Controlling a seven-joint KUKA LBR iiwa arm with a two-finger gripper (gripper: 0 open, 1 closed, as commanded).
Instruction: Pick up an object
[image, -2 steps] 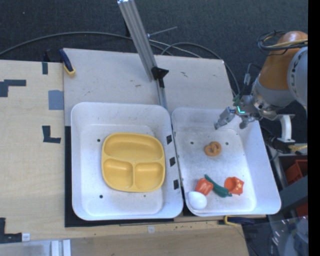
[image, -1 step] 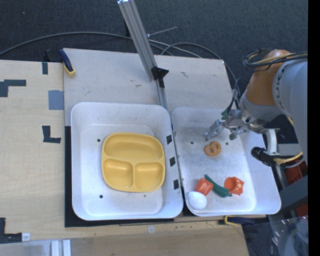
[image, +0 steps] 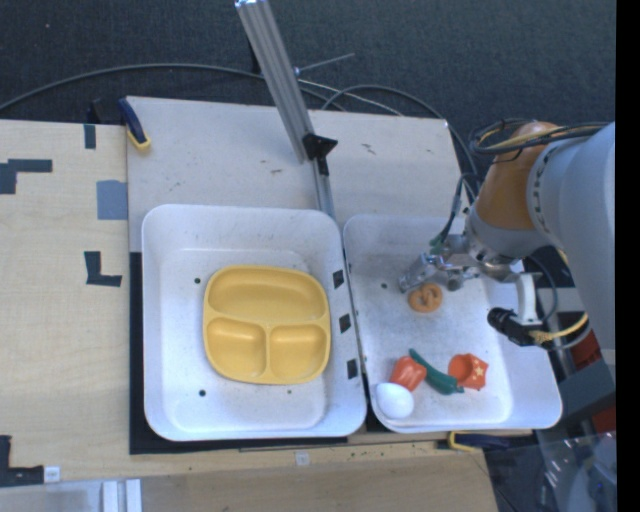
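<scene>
White egg (image: 394, 400): lies in the near corner of the right bin (image: 372, 260), well nearer the camera than the hand and toward the yellow tray's side; rounded, no clear long axis.
Red-orange pieces (image: 407, 373): two small toys, with a second one (image: 468, 370) beside it, joined by a dark green strip (image: 432, 371) that runs aslant between them; all lie on the near side of the hand, apart from it.
Brown object (image: 426, 297): the likely target. It rests on the right bin floor directly below the hand, touching or nearly touching the tips. It is small and roundish, so its long axis cannot be read.
Hand (image: 432, 276): hangs low over the brown object, wrist coming in from the arm's side. Whether it is wide or narrow cannot be told, and no object is visibly gripped.
Reason for pose: judged as a descent onto the brown object, chosen because it sits alone with free floor around it.
Yellow tray (image: 266, 323): three-compartment dish in the left bin (image: 160, 240), well to the side of the hand.
Tabletop (image: 220, 150): pale surface beyond both bins, crossed by a slanted metal rail (image: 285, 80).
</scene>
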